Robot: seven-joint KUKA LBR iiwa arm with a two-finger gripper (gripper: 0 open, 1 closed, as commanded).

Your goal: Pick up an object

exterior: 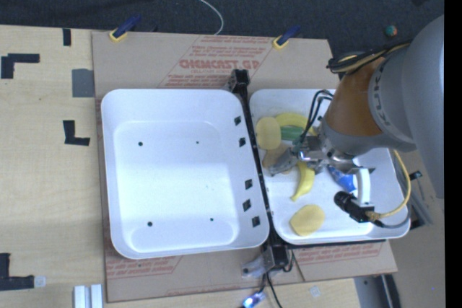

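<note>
Clutter gathered in the right bin [393, 177], toward its middle and left half, so every candidate lies within one short reach: banana [303, 184] near the centre, pale yellow round fruit [268, 132] by the dividing wall, flatter yellow piece [307, 220] at the near edge, green item [292, 132] just beside the round fruit. Left bin [123, 155] beside it on the counter [43, 155]. Arm [382, 101] bent in from the right, orange band above the wrist, jaws [307, 154] lowered just above the banana's upper end. Open or clenched: cannot tell. Nothing visibly grasped.
</note>
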